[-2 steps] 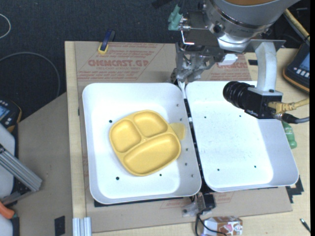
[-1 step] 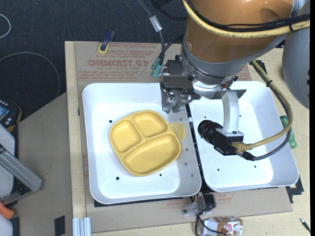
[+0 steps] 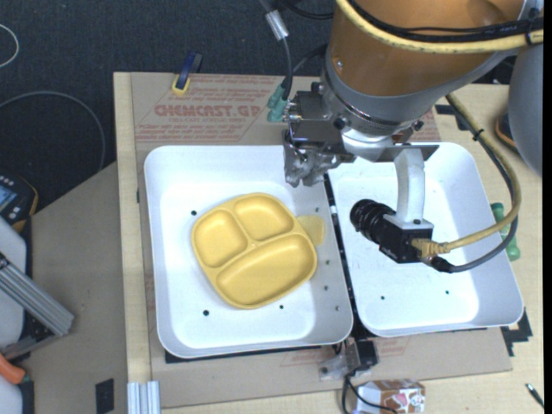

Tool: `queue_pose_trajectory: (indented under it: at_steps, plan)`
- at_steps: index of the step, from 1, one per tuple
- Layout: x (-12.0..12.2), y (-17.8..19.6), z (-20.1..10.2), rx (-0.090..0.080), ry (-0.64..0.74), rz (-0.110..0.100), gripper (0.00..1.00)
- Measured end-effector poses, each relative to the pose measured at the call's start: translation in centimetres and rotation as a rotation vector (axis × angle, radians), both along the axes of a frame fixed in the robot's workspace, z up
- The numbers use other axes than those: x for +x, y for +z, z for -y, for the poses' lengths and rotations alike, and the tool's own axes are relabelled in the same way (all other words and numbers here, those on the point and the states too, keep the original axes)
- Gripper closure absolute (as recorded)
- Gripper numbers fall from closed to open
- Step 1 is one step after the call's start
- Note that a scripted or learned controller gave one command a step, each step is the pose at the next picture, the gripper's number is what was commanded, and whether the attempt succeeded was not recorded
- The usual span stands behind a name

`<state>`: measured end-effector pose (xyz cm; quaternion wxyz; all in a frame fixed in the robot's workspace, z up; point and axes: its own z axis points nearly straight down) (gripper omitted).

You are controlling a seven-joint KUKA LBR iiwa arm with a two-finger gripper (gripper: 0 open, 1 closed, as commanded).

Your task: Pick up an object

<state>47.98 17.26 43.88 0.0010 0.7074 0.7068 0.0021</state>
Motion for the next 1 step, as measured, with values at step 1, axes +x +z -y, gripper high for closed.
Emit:
queue_pose_trajectory:
  at_steps: [1]
  plan:
    - [0.04,1.03,-0.06,0.001,0.000,0.002,1.00]
